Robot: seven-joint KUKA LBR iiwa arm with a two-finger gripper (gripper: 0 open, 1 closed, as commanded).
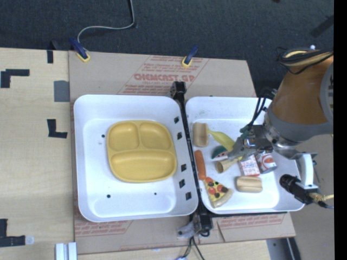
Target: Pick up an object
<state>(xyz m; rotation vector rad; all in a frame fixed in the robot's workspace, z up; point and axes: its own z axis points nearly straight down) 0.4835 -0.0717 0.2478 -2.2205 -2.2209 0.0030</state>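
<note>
Camera view, gripper point(236, 151) low among toy food, arm hiding right bin point(227, 106) corner

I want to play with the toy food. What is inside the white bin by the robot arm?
The right bin holds a pizza slice, a hot dog, a bun, a banana and a small red-and-white box. The gripper covers whatever lies beneath it.

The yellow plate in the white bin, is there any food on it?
Empty. The yellow plate lies flat in the left bin, and all three of its compartments show bare yellow. The toy foods are in the right bin.
</note>
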